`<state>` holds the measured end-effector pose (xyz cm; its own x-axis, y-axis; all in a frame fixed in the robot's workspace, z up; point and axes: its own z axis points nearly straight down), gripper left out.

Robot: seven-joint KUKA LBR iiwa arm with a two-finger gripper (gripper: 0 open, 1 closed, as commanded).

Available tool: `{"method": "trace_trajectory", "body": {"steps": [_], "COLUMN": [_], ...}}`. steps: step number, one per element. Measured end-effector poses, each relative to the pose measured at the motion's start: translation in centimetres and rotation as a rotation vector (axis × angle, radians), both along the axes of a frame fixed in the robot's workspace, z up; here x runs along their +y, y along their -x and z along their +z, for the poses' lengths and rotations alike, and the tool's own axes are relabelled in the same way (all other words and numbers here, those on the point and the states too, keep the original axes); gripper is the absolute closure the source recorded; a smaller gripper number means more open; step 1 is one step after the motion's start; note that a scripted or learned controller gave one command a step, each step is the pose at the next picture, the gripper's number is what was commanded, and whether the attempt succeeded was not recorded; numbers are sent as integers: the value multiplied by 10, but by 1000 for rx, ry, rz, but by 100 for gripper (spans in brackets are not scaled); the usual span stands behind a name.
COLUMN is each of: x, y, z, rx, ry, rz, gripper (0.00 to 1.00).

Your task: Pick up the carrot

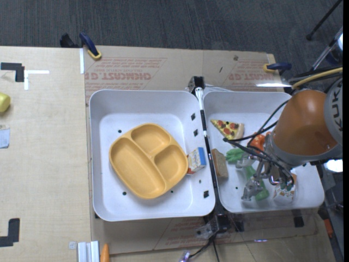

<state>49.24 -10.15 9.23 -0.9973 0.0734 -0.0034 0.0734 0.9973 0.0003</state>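
We log a wood surface (43,190) w/ cardboard under two white bins; dark carpet (163,10) beyond its far edge. Claw (265,180) low in right bin (311,198), near its front edge; spread or pinched, can't tell. Carrot (258,142) by arm (305,127), mid-bin.

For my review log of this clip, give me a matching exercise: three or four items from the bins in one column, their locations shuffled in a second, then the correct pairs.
Items:
1. yellow divided plate
2. pizza slice
3. small carton
4. brown block

Places:
A. right bin, near its far edge
B. left bin, against its right wall
C. middle of the left bin
D. right bin, along its left wall

Pairs: 1-C, 2-A, 3-B, 4-D
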Motion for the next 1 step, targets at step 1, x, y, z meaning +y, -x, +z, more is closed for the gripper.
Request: {"method": "trace_trajectory", "body": {"steps": [1], "x": [4], "y": [2], "z": [0], "rx": [0], "ry": [0], "rz": [-359], "gripper": [0]}}
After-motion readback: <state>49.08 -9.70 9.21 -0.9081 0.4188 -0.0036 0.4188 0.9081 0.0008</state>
